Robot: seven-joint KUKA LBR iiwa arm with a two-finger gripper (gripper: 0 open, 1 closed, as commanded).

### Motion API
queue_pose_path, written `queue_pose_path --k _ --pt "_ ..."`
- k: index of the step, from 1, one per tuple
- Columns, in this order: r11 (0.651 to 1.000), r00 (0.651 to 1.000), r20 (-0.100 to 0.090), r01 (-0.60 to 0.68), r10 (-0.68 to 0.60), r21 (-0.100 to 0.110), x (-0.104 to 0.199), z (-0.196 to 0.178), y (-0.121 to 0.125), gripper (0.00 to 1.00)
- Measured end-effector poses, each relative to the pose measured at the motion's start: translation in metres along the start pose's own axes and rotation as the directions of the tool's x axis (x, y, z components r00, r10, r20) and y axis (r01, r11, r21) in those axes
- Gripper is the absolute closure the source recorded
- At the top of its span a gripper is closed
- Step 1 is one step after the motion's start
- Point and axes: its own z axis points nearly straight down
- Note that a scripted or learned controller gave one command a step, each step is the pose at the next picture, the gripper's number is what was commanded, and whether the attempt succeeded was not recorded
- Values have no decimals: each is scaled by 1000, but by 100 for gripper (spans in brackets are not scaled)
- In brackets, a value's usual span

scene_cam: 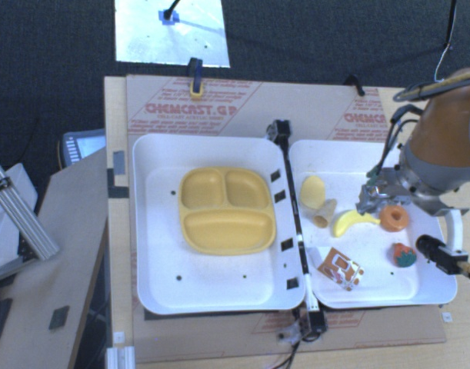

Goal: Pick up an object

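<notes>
My gripper (370,201) hangs low in the right bin (350,161), just above the upper end of a yellow banana (348,223). Right of the banana lies an orange donut (394,218), close to the gripper. A pale yellow ice-cream cone (315,197) lies to the left of the banana. Further toward the front sit a small red and green toy (404,256) and an orange-and-white patterned box (341,268). Nothing can be made out inside the gripper.
The left bin (154,229) holds a yellow divided plate (223,210). A black divider with clips (290,206) runs between the two bins. The arm's orange band (450,133) and grey wrist cover the right bin's far right corner.
</notes>
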Motion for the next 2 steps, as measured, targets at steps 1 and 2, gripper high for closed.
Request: queue_pose_path --k 1,2 --pt "1000 1000 -1 5 -5 1 52 -14 20 100" --pt "1000 1000 -2 6 -6 2 107 -6 41 100"
